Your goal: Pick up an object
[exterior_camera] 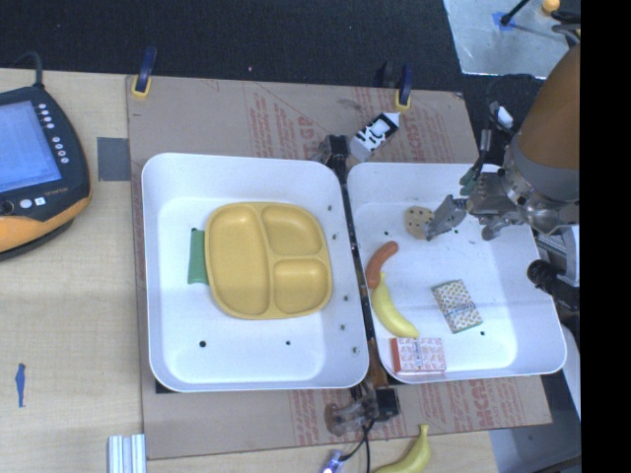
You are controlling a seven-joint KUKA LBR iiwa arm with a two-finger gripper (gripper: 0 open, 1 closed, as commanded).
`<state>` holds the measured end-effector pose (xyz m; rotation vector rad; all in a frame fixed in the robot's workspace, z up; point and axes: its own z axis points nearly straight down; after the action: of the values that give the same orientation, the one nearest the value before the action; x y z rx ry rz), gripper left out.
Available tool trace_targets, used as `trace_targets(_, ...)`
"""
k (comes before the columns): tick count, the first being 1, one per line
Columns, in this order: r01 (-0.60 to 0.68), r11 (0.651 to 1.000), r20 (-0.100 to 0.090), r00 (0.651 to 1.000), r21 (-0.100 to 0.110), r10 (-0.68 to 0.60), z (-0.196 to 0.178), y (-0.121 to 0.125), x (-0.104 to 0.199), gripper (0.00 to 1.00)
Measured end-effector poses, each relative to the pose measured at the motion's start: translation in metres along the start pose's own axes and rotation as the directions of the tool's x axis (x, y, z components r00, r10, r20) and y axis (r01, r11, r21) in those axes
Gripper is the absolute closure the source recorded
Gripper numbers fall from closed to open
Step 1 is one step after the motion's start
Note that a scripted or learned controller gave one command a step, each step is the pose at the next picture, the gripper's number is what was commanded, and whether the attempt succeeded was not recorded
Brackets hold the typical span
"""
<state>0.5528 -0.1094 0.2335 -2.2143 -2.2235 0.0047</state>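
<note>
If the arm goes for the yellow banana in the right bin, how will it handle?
The banana is curved and looks smooth, so it may pivot or slip in a two-finger pinch. One end touches the hot dog, which will probably get nudged. It likely rocks rather than rolls away.

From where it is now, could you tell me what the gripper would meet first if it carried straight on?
Probably the round dotted cookie, just left of the gripper in the right bin; height is unclear.

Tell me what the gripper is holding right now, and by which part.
Nothing. The gripper hangs open over the right bin, beside the round cracker, with no object between its fingers.
</note>
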Motion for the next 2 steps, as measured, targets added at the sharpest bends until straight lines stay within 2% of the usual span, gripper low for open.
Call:
trace_targets(1,0.001,1.0,0.001,1.0,0.003,-0.001,0.071,0.037,-0.028,0.0)
trace_targets(2,0.001,1.0,0.002,1.0,0.002,-0.001,0.128,0.093,-0.014,0.0)
